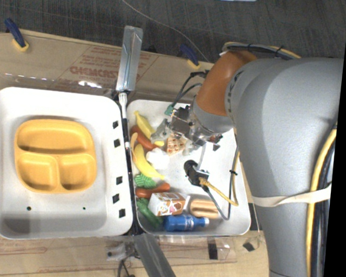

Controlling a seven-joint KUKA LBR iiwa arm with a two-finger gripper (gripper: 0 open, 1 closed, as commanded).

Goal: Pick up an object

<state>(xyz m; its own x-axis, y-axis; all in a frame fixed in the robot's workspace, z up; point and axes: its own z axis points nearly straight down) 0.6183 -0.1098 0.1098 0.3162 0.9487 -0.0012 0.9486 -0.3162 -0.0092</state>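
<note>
A small tan, waffle-like piece [173, 144] sat in the right bin [238, 203] beside the bananas [142, 156], directly under the gripper [179, 129], whose jaws' state could not be told.

Single fixed cam above bench, slanted down; both bins [1, 149] in frame.
</note>
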